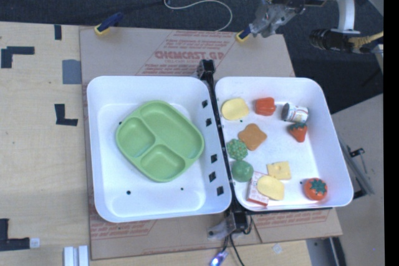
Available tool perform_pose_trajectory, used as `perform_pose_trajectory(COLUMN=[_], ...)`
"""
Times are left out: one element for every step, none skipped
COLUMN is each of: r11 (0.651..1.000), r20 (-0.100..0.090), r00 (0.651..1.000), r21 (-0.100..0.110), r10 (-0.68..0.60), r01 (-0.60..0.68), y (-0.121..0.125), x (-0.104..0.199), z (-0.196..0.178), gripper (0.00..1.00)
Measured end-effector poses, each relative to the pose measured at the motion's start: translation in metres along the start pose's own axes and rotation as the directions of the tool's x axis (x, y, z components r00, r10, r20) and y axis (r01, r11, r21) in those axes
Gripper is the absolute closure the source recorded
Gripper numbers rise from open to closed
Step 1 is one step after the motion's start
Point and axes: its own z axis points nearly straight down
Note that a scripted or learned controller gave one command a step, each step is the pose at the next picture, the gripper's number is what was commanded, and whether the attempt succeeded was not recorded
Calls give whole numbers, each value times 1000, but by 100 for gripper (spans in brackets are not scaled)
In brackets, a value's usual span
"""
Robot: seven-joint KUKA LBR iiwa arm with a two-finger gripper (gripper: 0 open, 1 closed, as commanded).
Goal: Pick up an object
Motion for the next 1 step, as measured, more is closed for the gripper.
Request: perform_pose_trajectory(r11=[1000], r20=[0], r00=[1000], r21=[29], r10=[0], r01=[0], y=[6], x=[41], z=[161], gripper=[100])
